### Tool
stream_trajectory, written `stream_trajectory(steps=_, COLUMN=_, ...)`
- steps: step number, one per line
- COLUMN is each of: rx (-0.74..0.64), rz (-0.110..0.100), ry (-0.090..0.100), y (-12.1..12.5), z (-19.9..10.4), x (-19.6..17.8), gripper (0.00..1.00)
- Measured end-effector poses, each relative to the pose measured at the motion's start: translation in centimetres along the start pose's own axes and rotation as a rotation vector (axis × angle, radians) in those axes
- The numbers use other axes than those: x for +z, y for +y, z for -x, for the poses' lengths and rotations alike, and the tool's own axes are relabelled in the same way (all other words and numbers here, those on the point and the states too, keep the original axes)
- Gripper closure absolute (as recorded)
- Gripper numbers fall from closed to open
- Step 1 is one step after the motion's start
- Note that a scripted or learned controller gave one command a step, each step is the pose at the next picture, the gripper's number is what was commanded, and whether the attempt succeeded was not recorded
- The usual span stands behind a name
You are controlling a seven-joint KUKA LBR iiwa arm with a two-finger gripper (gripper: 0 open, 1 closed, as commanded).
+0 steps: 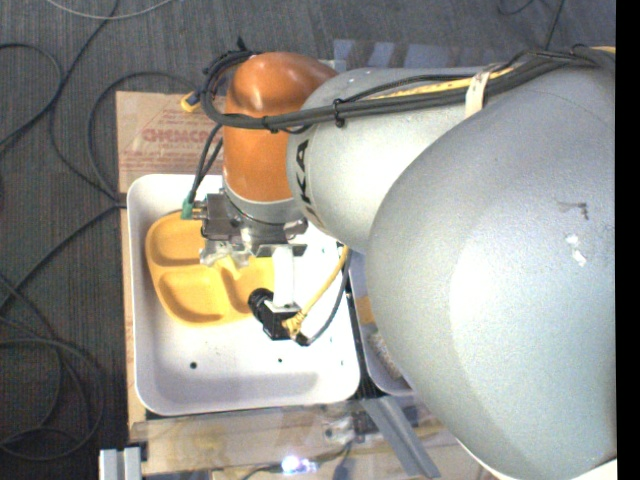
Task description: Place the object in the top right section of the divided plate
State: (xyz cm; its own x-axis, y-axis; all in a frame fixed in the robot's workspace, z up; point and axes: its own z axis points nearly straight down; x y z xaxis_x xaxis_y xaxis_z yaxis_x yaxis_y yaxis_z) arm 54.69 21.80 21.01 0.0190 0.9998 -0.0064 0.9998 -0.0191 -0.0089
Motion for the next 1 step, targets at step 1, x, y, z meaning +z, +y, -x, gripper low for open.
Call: stream_trajectory(steps=1, rx=-0.07, rz=-0.004, ry=0.003, y=-5.78, z=5.28, x=11.76, gripper=1.0)
